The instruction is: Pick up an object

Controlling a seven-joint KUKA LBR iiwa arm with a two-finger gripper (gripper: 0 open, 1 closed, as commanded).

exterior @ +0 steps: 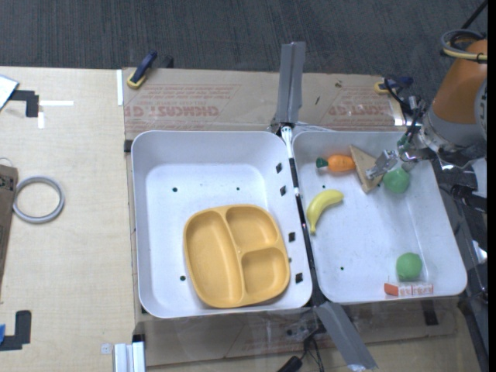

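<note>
My gripper (382,166) hangs near the right bin's (442,231) back edge, between tan wedge (361,161) and green ball (396,180); finger state unclear.

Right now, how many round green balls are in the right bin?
2. One round green ball lies near the far right corner, right beside the pincer; the other round green ball sits near the front right corner. More could hide under the arm.
</note>
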